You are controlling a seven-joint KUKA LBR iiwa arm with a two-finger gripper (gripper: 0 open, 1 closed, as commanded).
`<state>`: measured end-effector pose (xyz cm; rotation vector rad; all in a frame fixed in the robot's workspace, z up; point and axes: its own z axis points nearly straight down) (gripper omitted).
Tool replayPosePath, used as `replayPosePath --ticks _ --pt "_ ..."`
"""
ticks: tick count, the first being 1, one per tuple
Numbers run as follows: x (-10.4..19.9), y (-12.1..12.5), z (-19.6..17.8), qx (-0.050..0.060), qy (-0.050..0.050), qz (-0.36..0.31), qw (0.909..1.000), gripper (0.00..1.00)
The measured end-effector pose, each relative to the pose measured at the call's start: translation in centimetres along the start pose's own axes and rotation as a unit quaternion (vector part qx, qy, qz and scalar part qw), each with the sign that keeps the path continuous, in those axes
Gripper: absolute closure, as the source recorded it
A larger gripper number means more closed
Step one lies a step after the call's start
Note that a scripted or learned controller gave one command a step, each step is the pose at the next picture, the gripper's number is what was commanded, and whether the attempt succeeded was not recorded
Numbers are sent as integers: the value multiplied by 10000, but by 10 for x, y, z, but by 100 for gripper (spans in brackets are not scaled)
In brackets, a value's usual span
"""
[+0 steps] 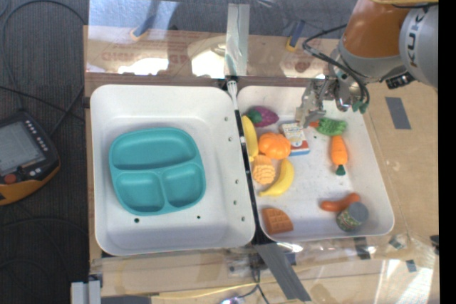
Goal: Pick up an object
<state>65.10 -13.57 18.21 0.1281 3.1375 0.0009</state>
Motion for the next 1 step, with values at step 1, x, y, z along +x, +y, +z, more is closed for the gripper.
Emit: replayPosePath --ticks 1 --pt "0 0 1 1 7 1 10000 0"
